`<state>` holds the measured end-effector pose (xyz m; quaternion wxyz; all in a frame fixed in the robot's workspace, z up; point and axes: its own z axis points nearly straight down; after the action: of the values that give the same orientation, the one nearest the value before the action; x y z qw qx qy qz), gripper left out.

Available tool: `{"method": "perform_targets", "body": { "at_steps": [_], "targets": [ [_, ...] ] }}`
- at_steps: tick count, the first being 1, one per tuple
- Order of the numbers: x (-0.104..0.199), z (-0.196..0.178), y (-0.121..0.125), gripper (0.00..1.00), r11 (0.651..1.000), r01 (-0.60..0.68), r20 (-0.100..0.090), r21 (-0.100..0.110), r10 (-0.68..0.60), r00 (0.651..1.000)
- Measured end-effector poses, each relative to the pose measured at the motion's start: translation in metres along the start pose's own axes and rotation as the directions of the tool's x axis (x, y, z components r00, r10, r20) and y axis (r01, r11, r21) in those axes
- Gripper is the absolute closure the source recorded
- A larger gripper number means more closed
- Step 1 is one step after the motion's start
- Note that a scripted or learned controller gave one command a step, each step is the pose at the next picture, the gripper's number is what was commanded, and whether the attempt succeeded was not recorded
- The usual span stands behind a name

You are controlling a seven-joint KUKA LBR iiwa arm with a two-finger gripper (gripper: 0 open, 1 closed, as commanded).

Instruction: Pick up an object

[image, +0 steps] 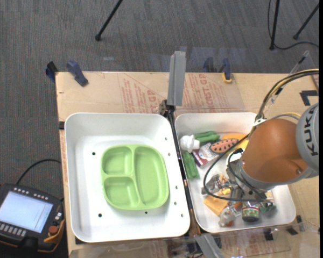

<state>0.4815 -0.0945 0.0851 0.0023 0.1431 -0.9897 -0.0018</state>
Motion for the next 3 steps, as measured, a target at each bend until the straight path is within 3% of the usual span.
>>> {"method": "perform_targets", "body": {
  "at_steps": [1, 2, 3],
  "targets": [
    [-0.0024, -0.0111, 0.002, 1.0, 1.0, 0.007, 0.002, 0.0, -0.007, 1.0],
    [-0.0023, -0.0106, 0.0023, 0.0, 1.0, 0.008, 0.002, -0.001, -0.008, 1.0],
    [-0.0034, -0.0196, 0.004, 1.0, 1.0, 0.014, 0.002, -0.002, -0.013, 1.0]
  ]
}}
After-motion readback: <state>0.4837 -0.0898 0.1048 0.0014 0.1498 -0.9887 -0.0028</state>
